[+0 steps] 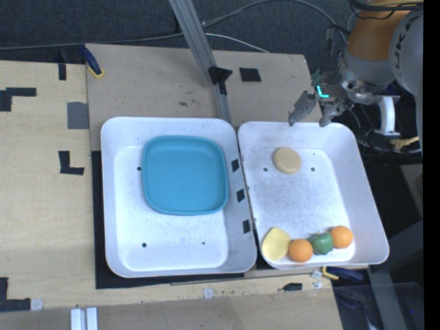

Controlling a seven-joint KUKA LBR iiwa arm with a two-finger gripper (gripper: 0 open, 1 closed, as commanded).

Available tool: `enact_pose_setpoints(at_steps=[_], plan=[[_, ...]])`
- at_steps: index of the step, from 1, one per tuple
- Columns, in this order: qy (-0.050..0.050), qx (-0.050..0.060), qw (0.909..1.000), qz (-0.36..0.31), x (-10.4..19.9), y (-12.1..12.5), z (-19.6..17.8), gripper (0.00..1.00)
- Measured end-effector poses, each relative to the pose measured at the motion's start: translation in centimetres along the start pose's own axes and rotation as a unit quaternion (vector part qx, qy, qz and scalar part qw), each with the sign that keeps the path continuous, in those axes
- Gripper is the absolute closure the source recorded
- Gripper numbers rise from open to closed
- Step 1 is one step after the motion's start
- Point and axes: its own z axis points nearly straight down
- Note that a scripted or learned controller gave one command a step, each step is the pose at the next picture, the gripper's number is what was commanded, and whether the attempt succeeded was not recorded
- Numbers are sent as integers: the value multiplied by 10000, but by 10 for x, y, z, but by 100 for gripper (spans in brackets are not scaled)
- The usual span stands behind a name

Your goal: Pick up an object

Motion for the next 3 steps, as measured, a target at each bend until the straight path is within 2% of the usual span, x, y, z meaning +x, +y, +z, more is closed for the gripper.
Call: enact_pose_setpoints(at_steps=[1, 2, 3], plan=[[0, 1, 10000, 0, 0, 0, 0, 0], [1, 23, 10000, 5, -10, -1, 53, 0], [4, 30, 10000, 1, -7, -5, 116, 0]])
